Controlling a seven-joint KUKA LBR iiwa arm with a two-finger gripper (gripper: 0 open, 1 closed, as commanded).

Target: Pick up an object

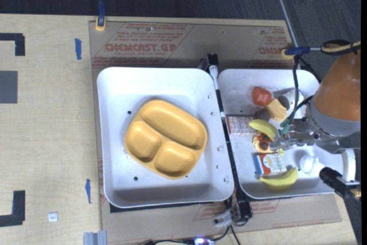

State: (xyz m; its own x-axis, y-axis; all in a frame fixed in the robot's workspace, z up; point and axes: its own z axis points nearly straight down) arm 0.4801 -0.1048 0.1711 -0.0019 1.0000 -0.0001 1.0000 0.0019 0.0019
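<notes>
Target object: small banana [262, 127], right bin [241, 84], just left of end effector [285, 133].
Long axis: slants down-right toward end effector.
End effector: grip state cannot be told.
Neighbours: red item [261, 96] beyond; larger banana [280, 178] nearer the camera.
Left bin: yellow tray [165, 137].

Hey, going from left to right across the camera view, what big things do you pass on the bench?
Left white bin → yellow divided tray inside it → right white bin → small yellow banana → gripper → the arm's orange band.
</notes>
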